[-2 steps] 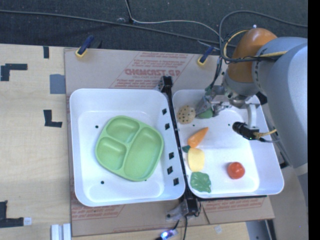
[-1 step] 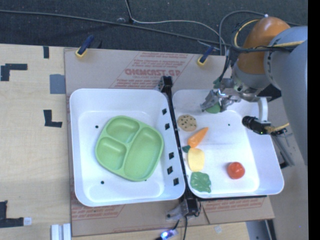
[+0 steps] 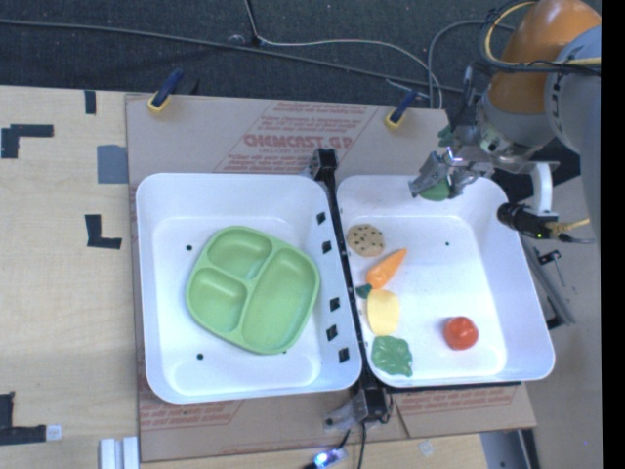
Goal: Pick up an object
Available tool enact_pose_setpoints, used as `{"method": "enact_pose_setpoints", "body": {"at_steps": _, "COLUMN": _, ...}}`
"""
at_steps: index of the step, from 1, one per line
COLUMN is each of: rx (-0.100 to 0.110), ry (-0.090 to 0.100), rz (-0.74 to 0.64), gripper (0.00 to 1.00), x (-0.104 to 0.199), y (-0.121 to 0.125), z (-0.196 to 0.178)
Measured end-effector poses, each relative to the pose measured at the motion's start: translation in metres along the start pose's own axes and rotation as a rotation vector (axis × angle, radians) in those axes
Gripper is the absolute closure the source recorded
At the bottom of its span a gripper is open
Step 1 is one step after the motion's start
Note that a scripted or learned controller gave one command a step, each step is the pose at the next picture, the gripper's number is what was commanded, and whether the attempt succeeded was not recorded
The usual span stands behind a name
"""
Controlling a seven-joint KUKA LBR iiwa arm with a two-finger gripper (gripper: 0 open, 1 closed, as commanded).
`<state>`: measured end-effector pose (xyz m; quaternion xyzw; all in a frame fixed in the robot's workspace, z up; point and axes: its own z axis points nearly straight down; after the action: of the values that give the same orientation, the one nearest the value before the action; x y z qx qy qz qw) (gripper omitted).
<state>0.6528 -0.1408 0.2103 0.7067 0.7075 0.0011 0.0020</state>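
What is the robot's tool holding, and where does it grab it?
The tool seems to pinch a small green thing over the right bin's far edge. It is too blurry to tell which part is gripped.

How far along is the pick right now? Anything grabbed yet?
A grab looks done: the gripper, above the right bin's far rim, has a small green object between its fingers. In hand: carrying it. Left in that bin: cookie, carrot, yellow piece, green leafy piece, tomato.
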Motion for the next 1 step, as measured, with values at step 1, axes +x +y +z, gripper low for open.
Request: {"method": "enact_pose_setpoints", "body": {"at_steps": 1, "rx": 0.005, "ry": 0.002, "rz": 0.000, "gripper": 1.00, "x": 0.0004, "y": 0.0000, "z": -0.0062}}
